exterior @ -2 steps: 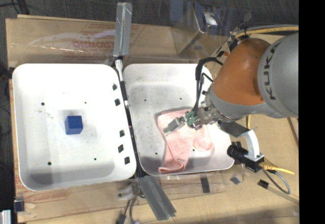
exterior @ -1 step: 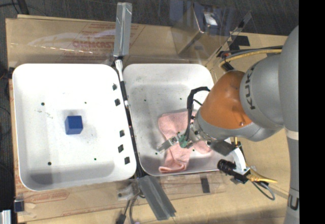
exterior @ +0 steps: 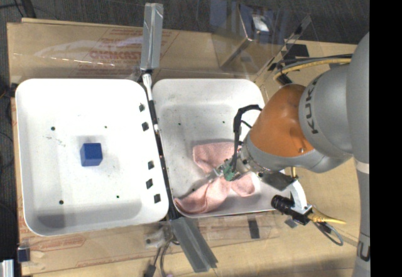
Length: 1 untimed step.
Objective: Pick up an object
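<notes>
The tool sits low over the pink cloth in the right bin, but the arm's orange-banded wrist covers most of it from above, so whether it is spread or pressed together cannot be told, nor whether any cloth is caught in it. Only a small greenish tip shows at the wrist's lower left, just at the cloth's middle. The arm's grey body is cut off at the right side of the view, and it hides the right bin's right wall and part of the cloth's right side.

The cloth lies crumpled in the near half of the right bin, its near-left fold pushed up against the near wall close to the divider between the bins. The far half of that bin is bare white floor with a few dark specks, leaving open room toward the far wall and left wall. The cloth is soft pink, thin and wrinkled, spread in two lobes.

In the left bin a small blue cube rests alone near the centre, well apart from every wall. Both bins sit on a brown counter.
</notes>
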Tool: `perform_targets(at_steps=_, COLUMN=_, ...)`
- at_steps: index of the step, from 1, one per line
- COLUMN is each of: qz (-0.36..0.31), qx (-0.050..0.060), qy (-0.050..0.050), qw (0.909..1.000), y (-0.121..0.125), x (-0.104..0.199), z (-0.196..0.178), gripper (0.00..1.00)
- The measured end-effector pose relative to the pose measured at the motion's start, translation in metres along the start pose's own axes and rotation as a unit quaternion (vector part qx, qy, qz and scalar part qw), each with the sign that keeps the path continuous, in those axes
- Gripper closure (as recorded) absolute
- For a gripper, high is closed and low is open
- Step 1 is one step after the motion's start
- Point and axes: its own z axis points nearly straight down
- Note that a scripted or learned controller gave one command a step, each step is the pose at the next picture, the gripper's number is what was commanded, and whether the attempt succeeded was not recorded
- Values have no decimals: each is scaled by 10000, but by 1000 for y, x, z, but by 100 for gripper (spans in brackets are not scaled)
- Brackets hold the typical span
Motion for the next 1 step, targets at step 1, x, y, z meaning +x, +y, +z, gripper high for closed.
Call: perform_targets(at_steps=1, qz=1002, qx=11, qy=9, qw=9950, y=38, x=73, z=-90, gripper=100)
